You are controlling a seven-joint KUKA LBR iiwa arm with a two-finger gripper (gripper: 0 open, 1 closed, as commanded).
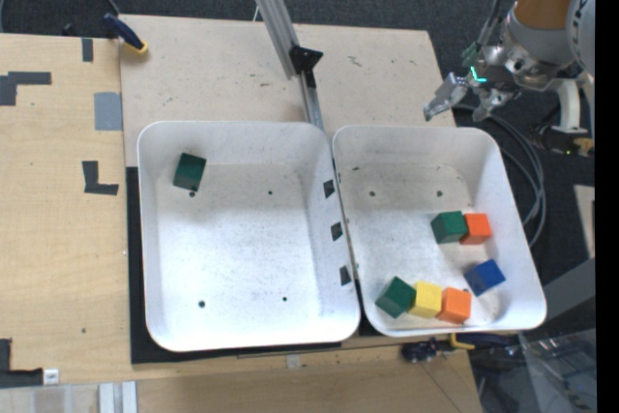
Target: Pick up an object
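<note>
The left bin [155,208] holds a single dark green cube [190,171] near its far left corner. In the right bin [387,145] a green cube [448,226] touches an orange cube [476,227], with a blue cube [485,276] just below them. Along the near wall a green cube [396,296], a yellow cube [426,299] and an orange cube [456,305] sit in a row. My gripper [459,105] hangs beyond the right bin's far right corner, above the bench edge, open with nothing between its fingers.
A slanted metal bar [276,5] runs from the top down to the seam between the bins. Cables [542,160] lie right of the right bin. A black cable with a blue-yellow clip [126,32] lies on the bench at far left.
</note>
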